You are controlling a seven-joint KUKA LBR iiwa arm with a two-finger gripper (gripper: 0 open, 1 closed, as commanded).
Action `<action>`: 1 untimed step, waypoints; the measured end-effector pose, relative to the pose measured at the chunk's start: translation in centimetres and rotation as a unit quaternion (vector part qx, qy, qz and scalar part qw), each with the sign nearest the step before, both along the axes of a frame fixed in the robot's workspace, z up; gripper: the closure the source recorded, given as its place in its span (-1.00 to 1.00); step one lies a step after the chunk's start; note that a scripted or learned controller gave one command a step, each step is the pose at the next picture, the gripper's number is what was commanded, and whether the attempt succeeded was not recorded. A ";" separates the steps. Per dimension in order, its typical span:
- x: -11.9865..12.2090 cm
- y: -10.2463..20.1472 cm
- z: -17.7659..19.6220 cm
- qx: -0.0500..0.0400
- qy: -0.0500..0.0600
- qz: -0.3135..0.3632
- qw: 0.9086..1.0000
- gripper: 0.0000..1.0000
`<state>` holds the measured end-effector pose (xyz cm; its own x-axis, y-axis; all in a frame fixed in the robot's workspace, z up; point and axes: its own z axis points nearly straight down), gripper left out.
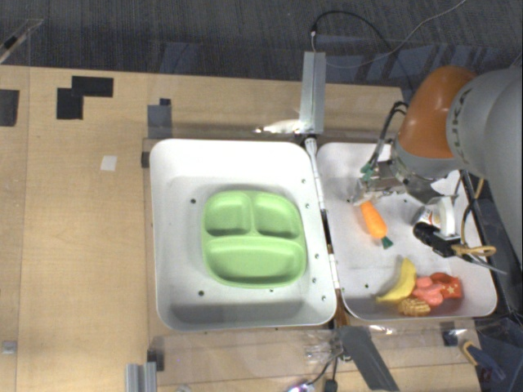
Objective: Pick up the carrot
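Observation:
An orange carrot [373, 219] with a small green tip lies slanted in the right bin [351, 280], near its upper middle. My gripper [374, 180] hangs just beyond the carrot's upper end, close over the bin floor, with the grey arm and its orange band rising to the right. The carrot rests on the floor by itself, apart from the gripper.
A yellow banana [399, 282], a red strawberry-like item [441, 287] and a tan ridged item [414, 306] lie in the right bin's near corner. The left bin [176, 219] holds a green divided plate [252, 237]. Black cabling [433, 237] hangs by the arm.

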<state>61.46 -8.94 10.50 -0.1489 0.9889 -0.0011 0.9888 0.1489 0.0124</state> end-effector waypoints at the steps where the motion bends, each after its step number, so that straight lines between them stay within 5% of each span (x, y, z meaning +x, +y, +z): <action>1: 0.2 4.9 8.2 0.000 0.003 -0.043 0.999 1.00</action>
